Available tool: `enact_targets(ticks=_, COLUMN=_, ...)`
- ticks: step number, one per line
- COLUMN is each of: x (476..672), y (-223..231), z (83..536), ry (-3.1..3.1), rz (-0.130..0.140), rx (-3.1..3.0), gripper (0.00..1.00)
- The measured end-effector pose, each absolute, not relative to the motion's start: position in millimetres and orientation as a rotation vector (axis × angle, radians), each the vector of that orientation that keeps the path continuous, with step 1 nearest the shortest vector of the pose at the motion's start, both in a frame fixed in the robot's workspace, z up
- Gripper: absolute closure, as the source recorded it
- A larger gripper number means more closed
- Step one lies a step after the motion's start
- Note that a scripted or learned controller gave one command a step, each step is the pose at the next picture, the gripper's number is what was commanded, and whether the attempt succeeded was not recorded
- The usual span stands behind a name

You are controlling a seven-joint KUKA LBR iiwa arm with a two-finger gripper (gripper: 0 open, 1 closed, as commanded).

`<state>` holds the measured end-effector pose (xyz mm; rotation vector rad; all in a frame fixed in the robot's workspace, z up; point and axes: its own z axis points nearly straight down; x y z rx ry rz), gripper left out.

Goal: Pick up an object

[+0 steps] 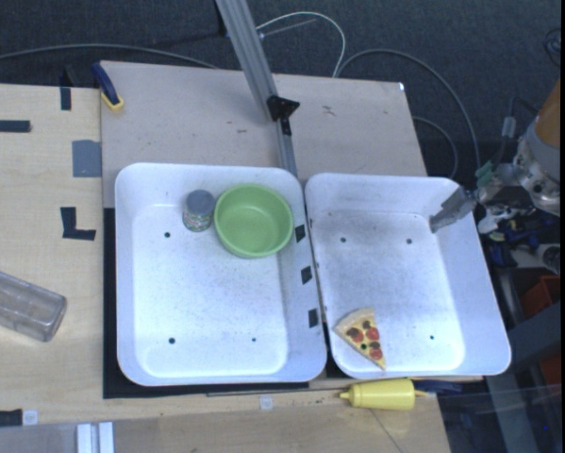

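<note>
Two shallow white plastic bins sit on the worktop: the left bin (141, 347) carries a round green plastic bowl (254, 220) and small grey can (198, 209) along its far edge. The right bin (480, 291) has a flat toy pizza slice (362, 334) at its near-left corner. The tool (449, 211) hovers over the right bin's far-right corner, its spread impossible to tell; best to centre above the slice and come straight down.

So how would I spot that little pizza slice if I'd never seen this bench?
Find the right bin, nearest the arm. In its near left corner lies the pizza slice, a tan wedge with red spots and the sole item inside, unlike the yellow bottle just outside the rim.
</note>
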<state>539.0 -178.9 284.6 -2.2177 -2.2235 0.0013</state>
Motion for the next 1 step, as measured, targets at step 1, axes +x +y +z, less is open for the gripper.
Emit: enact_targets(ticks=1, x=539.0, y=-179.0, z=284.7, ry=-2.223, rz=0.001, rx=-2.218, gripper=0.0)
